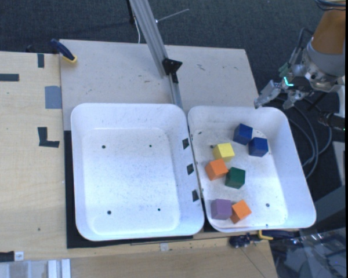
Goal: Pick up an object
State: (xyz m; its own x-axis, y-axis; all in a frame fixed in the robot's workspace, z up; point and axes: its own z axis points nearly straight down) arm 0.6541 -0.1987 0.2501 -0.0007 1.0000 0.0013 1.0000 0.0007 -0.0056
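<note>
Nearest us sits the orange cube (240, 211), touching the purple cube (221, 208) at the near edge of the right bin (290, 155). Further in we see a green cube (235, 177), another orange one (216, 168), a yellow cube (224, 151) and two blue cubes (243, 134) (258, 146). Over the bin's far right corner hovers the gripper (276, 95), jaws spread apart, holding nothing. The left bin (81, 155) lies beside it on the table (104, 68).

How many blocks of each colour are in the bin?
Blue blocks: 2
Orange blocks: 2
Yellow block: 1
Green block: 1
Purple block: 1
Total: 7, all in the right bin.
</note>
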